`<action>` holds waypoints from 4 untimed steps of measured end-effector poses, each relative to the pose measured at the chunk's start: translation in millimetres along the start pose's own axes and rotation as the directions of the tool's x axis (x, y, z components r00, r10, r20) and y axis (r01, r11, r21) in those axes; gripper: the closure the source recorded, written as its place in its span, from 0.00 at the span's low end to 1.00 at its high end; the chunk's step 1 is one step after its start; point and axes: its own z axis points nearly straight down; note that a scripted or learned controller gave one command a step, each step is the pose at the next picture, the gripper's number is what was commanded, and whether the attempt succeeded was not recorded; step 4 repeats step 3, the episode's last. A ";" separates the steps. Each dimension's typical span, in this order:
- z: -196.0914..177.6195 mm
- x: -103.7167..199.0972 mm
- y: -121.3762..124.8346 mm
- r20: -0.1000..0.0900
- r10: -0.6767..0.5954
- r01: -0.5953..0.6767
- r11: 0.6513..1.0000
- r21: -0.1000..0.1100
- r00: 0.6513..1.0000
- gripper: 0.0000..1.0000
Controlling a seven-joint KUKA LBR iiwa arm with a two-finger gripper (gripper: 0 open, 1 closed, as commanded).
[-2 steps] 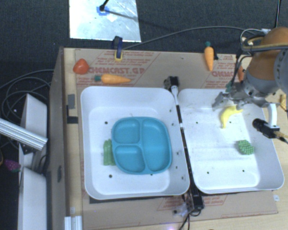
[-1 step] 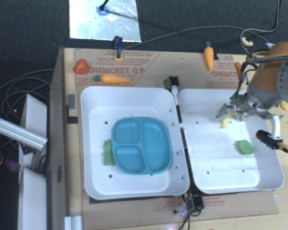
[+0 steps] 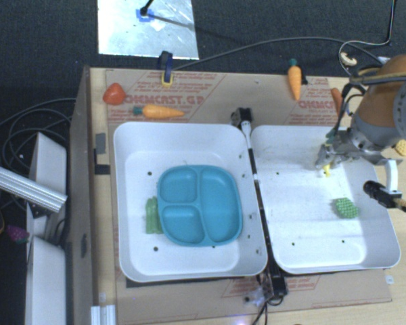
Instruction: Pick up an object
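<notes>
Divided plate in left bin; sponge in right bin.

Even, bright overhead light. White bins slightly washed out; glare on foil sheet. Shadows soft and short. Overall focus mildly soft; dark floor underexposed.

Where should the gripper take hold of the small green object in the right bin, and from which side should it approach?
Probably straight from above, fingers closing across the middle. The small green object is a compact, bumpy lump lying loose on the flat floor of the right bin, with free space around it except toward the right wall. The gripper is near a small yellow piece, apart from it.
</notes>
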 end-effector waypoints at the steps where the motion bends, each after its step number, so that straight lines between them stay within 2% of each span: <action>1: -63.3 0.7 -28.7 0.000 0.002 -0.002 1.000 0.000 1.000 1.00; 2: -142.7 86.5 -32.5 -0.002 -0.001 0.001 1.000 0.000 1.000 1.00; 3: -133.8 147.1 -47.7 -0.003 -0.001 0.001 1.000 0.003 1.000 1.00; 4: -133.8 147.1 -47.7 -0.003 -0.001 0.001 1.000 0.003 1.000 1.00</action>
